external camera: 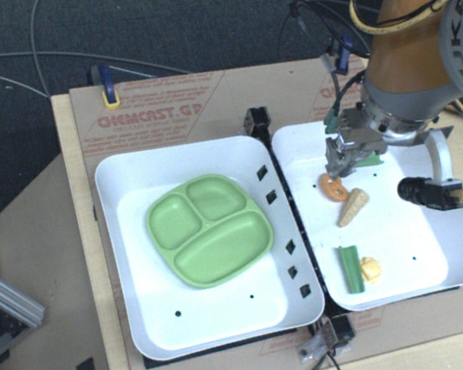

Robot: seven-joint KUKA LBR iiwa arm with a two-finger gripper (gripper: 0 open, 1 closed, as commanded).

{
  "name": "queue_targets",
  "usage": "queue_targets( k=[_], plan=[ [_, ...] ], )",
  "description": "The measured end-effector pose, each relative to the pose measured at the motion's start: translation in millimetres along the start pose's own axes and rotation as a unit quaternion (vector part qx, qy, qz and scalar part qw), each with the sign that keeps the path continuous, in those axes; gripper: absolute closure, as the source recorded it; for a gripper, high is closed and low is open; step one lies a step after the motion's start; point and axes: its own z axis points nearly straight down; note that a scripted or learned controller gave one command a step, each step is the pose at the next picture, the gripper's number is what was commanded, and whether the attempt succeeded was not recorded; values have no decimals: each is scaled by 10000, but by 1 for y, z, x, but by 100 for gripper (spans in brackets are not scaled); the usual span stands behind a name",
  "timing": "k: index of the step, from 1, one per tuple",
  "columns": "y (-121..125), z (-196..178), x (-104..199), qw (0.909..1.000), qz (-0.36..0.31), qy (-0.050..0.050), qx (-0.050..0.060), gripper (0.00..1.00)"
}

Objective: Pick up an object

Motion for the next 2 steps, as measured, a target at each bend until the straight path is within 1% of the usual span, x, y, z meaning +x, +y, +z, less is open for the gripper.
queue_targets(
  k=[1,2],
  plan=[
    [4,0,51,10000,6,-7,-8,100],
    [10,18,92,10000,13,-6,12,100]
  ],
)
